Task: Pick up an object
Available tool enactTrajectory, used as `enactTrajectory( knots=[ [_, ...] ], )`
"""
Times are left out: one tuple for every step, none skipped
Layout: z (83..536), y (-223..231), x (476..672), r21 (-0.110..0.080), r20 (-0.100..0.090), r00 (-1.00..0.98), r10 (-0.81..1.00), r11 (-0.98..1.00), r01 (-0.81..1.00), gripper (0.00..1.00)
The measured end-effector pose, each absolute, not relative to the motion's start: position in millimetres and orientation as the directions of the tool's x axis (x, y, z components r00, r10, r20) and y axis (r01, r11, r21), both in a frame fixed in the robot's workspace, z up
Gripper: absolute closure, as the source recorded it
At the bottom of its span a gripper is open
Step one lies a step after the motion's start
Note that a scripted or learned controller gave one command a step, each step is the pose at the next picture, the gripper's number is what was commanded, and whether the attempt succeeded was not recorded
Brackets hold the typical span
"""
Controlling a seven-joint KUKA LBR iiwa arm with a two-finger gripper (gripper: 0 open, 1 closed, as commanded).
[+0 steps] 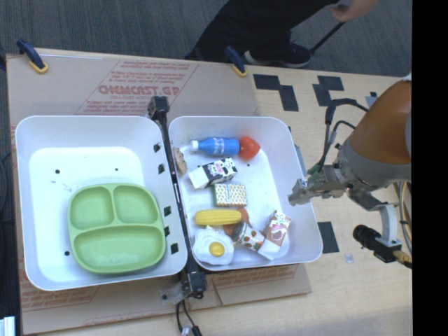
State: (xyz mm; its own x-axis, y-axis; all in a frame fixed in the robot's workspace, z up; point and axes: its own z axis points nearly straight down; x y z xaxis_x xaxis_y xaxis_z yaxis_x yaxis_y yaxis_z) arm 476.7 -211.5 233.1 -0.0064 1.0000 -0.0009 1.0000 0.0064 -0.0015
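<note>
The right bin (283,127) holds several toy food items: a blue bottle (216,145) with a red tomato (249,146) at its end, a black-and-white cow-print carton (220,170), a patterned cracker box (230,194), a yellow corn cob (218,218), a fried egg (213,248), and a red-and-white carton (276,231). My gripper (301,192) hangs just outside the right bin's right rim, above the bench, with nothing seen in it.
The left bin (42,138) holds a green divided plate (116,227). Black clips (159,106) join the bins along the middle. Blue clamps (31,54) pin the cardboard at the back. Cables and black tape marks (283,89) lie to the right.
</note>
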Motion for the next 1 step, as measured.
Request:
enactTrajectory(
  knots=[
    [222.5, -198.0, 477.0, -0.002, 0.0, -0.008, 1.0, 0.008, 1.0, 1.0]
  ],
)
